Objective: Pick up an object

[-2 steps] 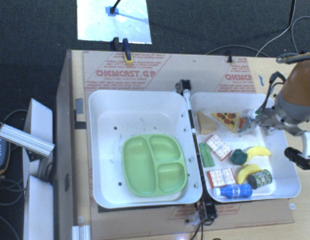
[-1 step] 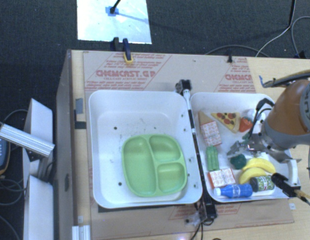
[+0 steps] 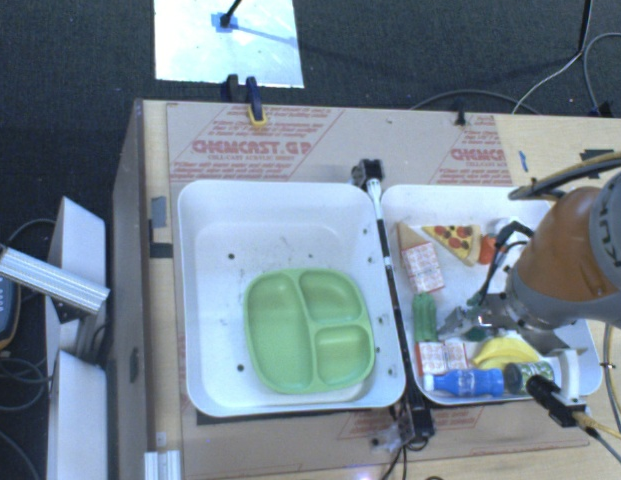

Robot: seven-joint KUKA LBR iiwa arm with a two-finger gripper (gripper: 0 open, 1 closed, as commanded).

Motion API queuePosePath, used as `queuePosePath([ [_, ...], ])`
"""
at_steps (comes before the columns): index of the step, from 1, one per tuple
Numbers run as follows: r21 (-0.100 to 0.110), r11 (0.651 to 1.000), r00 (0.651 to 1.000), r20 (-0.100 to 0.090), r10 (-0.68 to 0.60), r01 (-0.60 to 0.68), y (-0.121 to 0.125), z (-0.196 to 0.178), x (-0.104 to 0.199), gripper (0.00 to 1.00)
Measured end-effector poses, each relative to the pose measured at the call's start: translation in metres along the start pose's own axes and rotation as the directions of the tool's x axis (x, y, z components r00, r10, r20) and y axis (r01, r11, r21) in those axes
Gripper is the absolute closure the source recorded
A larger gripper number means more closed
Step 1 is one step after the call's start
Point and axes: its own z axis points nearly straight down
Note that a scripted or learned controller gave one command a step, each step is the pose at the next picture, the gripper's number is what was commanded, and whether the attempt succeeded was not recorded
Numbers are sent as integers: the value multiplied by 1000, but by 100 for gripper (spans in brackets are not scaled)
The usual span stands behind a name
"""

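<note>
The arm (image 3: 575,258) reaches into the right bin (image 3: 490,200) from the right, and its gripper (image 3: 468,318) hangs low over the crowded front half of that bin. The metal fingertips stand slightly apart with nothing seen between them, so the gripper reads as open and empty.

Candidate objects all lie in the right bin: a pizza slice (image 3: 452,238) near the back wall, a pink wafer block (image 3: 423,266) just in front of it, a green stick (image 3: 424,318) along the divider side, a banana (image 3: 505,351) just beside the fingertips, a blue bottle (image 3: 468,382) against the front wall, and a small red-and-white packet (image 3: 440,356) between the green stick and the bottle. The left bin (image 3: 220,208) bears a green divided plate (image 3: 310,330).

Risks from this pose:
- Clutter — the banana, bottle and packet lie close together or touching, so a closing finger may land on a neighbour and push the target aside.
- The banana's curved skin may slip out of a two-finger pinch.
- The bottle lies against the front wall — little finger clearance is likely there.
- A descent between objects may close on nothing.
</note>
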Motion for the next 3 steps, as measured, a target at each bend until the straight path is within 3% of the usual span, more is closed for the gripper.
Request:
queuePosePath([
  [1, -3, 1000, 1000, 1, -2, 2, 74, -6, 11, 0],
  [2, 1, 1000, 1000, 1, 0, 0, 35, 0, -2, 0],
  [3, -2, 1000, 1000, 2, 0, 0, 74, -18, -43, 0],
])
